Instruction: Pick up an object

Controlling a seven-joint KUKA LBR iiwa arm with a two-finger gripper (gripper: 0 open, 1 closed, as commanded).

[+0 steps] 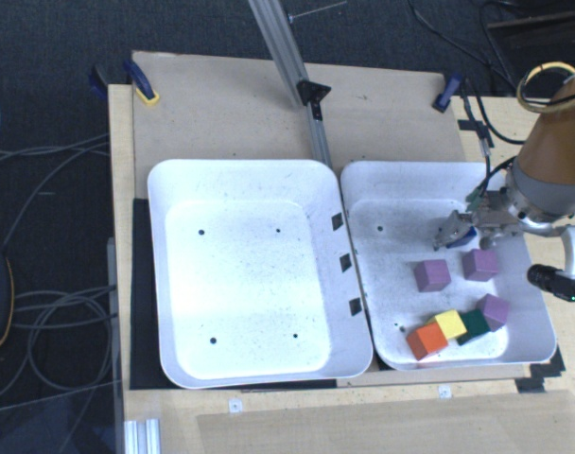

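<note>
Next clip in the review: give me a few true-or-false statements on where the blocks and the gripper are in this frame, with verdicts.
1. All the blocks lie in the right bin. True.
2. The gripper is over the left bin. False: it is over the right bin, above the purple blocks.
3. Three purple blocks are in view. True: one left, one under the wrist, one by the near right corner.
4. The orange block, yellow block and green block are scattered far apart. False: they sit in a row, side by side.
5. A block is clamped in the gripper. False: none shows there.
</note>
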